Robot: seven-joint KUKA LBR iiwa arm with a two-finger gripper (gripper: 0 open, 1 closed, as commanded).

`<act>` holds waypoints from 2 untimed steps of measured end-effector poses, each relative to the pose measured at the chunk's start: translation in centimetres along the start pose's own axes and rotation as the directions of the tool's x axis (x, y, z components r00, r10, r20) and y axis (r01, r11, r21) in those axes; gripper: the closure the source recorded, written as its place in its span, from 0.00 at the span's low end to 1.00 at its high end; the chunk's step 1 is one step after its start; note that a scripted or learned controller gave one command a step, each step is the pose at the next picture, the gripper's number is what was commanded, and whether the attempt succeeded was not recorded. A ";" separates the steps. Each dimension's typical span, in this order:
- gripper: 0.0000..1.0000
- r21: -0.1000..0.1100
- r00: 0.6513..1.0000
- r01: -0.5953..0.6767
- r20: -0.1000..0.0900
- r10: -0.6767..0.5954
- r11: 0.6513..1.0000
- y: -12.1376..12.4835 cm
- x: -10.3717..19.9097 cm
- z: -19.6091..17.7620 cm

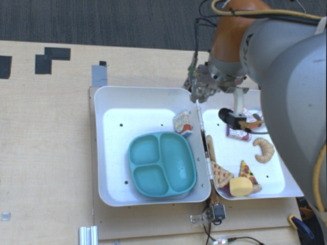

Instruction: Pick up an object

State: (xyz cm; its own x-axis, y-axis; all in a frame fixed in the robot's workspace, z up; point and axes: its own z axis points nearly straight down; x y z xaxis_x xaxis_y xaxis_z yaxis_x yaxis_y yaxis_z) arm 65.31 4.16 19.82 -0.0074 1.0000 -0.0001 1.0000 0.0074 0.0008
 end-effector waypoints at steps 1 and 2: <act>1.00 -0.003 1.000 0.000 -0.002 0.000 1.000 1.6 5.5 -1.2; 1.00 -0.002 1.000 0.000 -0.001 0.000 1.000 1.7 9.9 -0.8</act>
State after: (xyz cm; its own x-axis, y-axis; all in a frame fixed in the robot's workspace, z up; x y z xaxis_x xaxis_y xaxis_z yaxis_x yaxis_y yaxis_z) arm 66.89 14.10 20.60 -0.0070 1.0000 0.0011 1.0000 0.0070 0.0032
